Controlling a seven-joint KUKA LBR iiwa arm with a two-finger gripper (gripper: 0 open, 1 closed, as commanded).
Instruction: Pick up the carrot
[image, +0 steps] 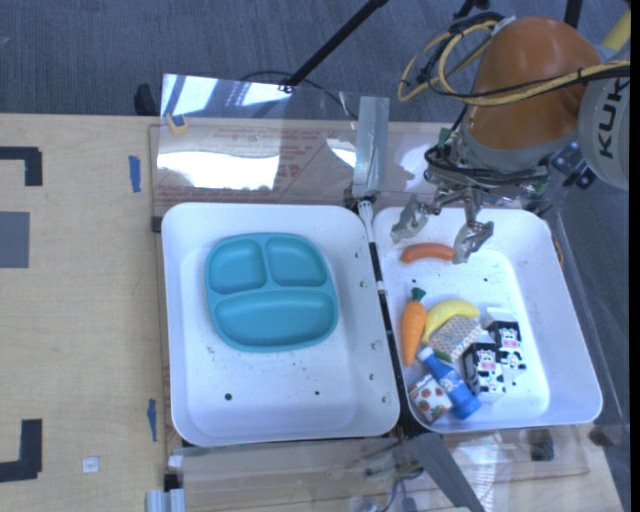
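Observation:
The carrot (413, 328), orange with a green top, lies near the left wall of the right bin (560, 330), its top pointing to the far side. My gripper (438, 234) hangs over the far part of that bin, open, with its fingers (404, 222) spread wide. An orange sausage-shaped toy (428, 253) lies on the bin floor just below and between the fingertips. The carrot sits apart from the gripper, nearer the front of the bin.
A yellow banana (450, 313), a black-and-white cow toy (496, 358), a blue bottle (453, 388) and a red-spotted toy (430, 402) crowd beside the carrot. The left bin (185, 330) holds a blue divided plate (270, 290). A ridge (381, 300) separates the bins.

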